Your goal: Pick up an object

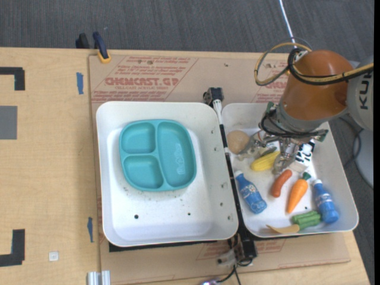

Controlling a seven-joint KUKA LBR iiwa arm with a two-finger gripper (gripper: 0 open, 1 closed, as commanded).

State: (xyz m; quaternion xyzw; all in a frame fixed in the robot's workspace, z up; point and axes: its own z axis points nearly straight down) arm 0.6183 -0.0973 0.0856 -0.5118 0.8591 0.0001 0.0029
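Fingers (289, 153) of the gripper (285, 157) hang in the right bin (347, 183), seemingly parted and gripping nothing; yellow piece (265, 161) just left, orange sausage (281, 183) just below, carrot (296, 195) beyond, bin wall near.

The grey arm (314, 82) reaches in from the right, wrist pointing straight down.

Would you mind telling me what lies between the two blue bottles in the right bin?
In the camera view, a red sausage and an orange carrot lie between the bottles.
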